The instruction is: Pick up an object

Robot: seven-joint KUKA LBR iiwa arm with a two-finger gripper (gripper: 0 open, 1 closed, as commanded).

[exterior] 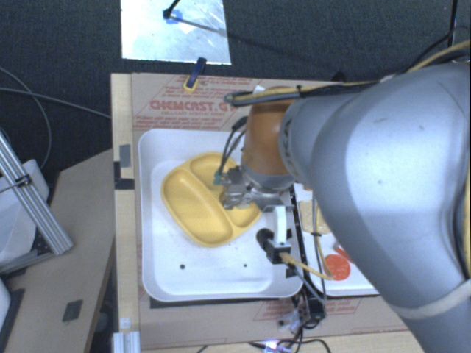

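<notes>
Camera view, your arm low over the left bin, jaws at the yellow divided dish, their opening you cannot tell, orange object in the right bin

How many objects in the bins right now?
2 visible: a yellow divided dish in the left bin, an orange-red item in the right bin. The arm covers much of that bin, so more may be hidden.

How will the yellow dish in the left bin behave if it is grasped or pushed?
The dish looks like smooth moulded plastic, so probably stiff, light and somewhat slippery. It lies flat and shallow in the bin, so a push would likely slide it, not tip it.
</notes>
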